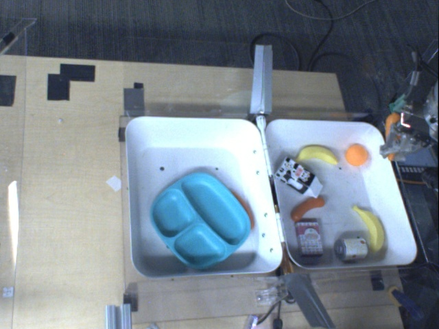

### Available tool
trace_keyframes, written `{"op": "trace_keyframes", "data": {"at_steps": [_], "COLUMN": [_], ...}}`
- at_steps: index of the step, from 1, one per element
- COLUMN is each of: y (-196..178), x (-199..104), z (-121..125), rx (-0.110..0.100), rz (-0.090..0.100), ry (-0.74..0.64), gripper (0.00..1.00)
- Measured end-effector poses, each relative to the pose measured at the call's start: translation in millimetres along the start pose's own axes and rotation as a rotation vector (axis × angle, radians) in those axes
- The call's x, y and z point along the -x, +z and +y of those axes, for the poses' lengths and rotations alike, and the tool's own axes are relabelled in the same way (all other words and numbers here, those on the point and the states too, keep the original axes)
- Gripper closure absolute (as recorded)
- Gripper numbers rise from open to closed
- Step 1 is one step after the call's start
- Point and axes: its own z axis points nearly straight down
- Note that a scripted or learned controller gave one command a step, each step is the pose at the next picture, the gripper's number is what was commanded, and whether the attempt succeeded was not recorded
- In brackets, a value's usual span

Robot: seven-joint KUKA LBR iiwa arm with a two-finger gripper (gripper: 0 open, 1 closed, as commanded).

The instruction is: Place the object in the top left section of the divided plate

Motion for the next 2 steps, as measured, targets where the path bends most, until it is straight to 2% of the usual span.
{"op": "trace_keyframes", "data": {"at_steps": [1, 2], "y": [-93.1, -162.1], "x": [-10.2, -20.9], "z": [44.2, 78.1], "rx": [0.0, 0.0], "rz": [0.0, 0.0], "ry": [0.062, 0.061], "gripper": [1.0, 1.0]}}
